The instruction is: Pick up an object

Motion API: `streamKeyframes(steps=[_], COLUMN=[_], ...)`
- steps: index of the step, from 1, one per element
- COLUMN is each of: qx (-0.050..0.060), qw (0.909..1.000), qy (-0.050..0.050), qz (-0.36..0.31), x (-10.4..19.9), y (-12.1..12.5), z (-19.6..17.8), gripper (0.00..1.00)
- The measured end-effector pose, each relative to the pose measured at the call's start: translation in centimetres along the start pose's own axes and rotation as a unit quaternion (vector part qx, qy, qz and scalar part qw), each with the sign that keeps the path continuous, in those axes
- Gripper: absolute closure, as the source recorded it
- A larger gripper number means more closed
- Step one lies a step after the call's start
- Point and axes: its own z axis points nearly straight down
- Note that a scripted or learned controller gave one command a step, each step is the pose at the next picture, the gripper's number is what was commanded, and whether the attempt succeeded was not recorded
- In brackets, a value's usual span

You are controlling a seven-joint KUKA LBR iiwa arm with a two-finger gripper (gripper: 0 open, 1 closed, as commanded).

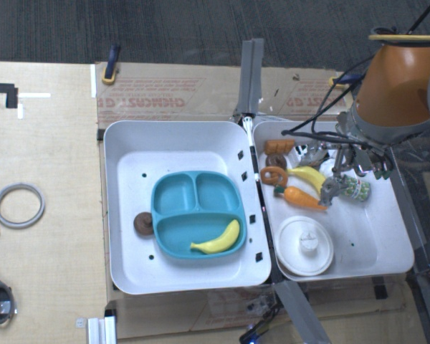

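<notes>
Starting at the near edge of the right bin (387,249), a round white lidded bowl (305,245) sits against the front wall, well clear of the arm. Just beyond it lies the cluster that matters: an orange carrot (301,197) lying at a slant, a yellow banana (307,177) touching its upper side, a brown ring-shaped piece (274,175) at their left end, and a brown sausage-like item (279,147) farther back near the bin's far wall. The gripper (332,187) hangs low over the right tip of the carrot, with a green-and-white patterned object (357,189) just beside it; whether its fingers are spread or pressed together I cannot tell, since cables and the grey wrist blur that spot, and nothing is visibly pinched between them. The carrot looks the likeliest target (it is the closest thing to the tool). By its look it is a light, rigid plastic toy with a smooth, slippery taper, so a hold across its thicker middle should be steadier than one at the narrow tip, where it may squirt out sideways into the banana. In the left bin (122,213), a teal divided plate (193,206) carries a second banana (218,238), with a small brown disc (143,223) beside it. Farther left on the worktop (50,142) lies a grey tape ring (18,205).
</notes>
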Motion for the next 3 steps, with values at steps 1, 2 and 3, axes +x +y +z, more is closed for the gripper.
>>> streamKeyframes(steps=[1, 2, 3], qx=[0.0, 0.001, 0.001], qw=[0.999, 0.999, 0.9984], qy=[-0.001, -0.003, -0.002], qz=[0.046, 0.044, 0.056], x=[-0.6, -0.7, -2.8], y=[0.5, 0.6, 0.1], z=[8.2, 7.2, -3.2], gripper=[0.0, 1.0, 1.0])
